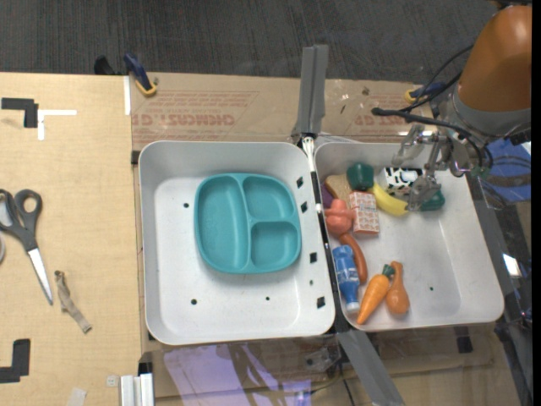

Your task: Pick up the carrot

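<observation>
- Orange and green-topped, the carrot (373,298) lies slanted near the front edge of the right bin (473,269), just beside a second orange vegetable (396,291) and a blue bottle (345,274).
- The gripper (420,176) hangs over the bin's back edge, above a banana (389,200) and well apart from the carrot; whether its fingers are spread or closed cannot be told.
- A clean pick likely means travelling to the front edge, then closing across the carrot's thick middle, clear of both neighbours.
- The arm (499,57) reaches in from the right, wrist pointing down.
</observation>
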`<state>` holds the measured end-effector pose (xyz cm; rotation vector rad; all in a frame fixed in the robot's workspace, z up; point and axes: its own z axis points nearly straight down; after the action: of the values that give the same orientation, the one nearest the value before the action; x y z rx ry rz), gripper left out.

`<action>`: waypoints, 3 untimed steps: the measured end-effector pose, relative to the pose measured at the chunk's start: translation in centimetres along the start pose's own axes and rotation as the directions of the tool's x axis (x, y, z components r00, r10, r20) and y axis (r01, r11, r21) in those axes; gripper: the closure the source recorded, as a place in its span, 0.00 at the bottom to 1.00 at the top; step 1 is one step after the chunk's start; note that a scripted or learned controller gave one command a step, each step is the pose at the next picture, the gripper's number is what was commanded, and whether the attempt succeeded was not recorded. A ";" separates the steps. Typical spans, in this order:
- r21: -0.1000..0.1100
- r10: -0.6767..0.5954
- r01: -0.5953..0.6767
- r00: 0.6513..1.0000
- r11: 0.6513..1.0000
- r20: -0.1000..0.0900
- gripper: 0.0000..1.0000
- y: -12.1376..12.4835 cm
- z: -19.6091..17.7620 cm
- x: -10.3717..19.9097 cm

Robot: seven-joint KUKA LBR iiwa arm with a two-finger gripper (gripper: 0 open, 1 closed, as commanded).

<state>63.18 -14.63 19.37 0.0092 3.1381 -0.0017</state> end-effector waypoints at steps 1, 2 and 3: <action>-0.001 0.063 -0.063 0.998 0.998 -0.001 0.00 4.7 7.1 6.0; -0.001 0.016 -0.016 1.000 1.000 -0.002 0.00 5.0 9.2 11.8; 0.004 -0.068 0.068 0.997 0.998 0.031 0.00 5.3 9.4 14.4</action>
<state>48.80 -9.29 9.92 -0.0960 3.1055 -0.0073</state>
